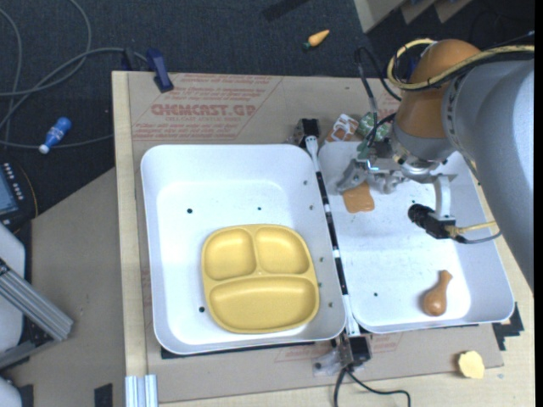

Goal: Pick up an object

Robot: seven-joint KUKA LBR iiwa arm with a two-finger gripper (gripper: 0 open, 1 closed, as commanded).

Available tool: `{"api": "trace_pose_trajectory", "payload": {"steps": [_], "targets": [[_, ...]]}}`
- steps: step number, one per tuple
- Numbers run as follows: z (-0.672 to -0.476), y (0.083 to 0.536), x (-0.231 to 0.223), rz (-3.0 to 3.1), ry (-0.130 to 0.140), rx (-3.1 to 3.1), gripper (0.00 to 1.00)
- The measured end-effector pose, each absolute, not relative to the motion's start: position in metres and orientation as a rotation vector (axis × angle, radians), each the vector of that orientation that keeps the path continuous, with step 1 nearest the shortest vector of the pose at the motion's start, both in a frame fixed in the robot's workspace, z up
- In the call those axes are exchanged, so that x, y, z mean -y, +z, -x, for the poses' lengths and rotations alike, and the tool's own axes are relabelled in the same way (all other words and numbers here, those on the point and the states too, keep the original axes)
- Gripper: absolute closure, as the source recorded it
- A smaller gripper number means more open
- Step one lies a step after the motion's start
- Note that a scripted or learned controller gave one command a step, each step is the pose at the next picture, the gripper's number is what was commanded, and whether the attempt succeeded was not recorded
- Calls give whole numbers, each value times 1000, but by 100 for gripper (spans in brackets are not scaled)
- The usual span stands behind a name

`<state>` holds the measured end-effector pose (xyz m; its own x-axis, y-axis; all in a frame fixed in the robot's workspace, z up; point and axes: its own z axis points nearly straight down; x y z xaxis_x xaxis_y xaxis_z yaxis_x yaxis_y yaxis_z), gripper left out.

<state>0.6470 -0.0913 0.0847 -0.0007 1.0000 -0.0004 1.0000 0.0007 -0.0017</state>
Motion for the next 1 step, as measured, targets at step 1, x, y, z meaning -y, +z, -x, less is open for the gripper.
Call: {"api": "trace_pose_trajectory", "payload": {"steps": [1], "targets": [[-647, 85, 91, 2220, 2, 2222, 0]]}}
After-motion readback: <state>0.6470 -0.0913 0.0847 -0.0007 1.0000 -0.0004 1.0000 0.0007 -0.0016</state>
